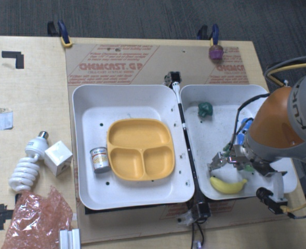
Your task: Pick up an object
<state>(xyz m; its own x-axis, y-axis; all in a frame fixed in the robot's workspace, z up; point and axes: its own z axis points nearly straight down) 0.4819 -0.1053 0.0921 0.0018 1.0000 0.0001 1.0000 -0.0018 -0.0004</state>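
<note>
Two white bins side by side on the bench. In the right bin (277, 95): banana (227, 185) lying flat near the front edge, small green object (205, 109) near the back-left corner. Gripper (218, 161) low over the right bin's front half, just above and behind the banana; impossible to tell open from closed, nothing seen gripped. In the left bin (85, 108): yellow divided plate (141, 149) at the middle, small can (98, 159) touching its left edge. On the bench left of the bins: spiral light bulb (28, 162), white cube (58, 157), crumpled pink plastic (36, 219) near the front-left corner. Purple object (216, 52) at the board's back edge.
</note>
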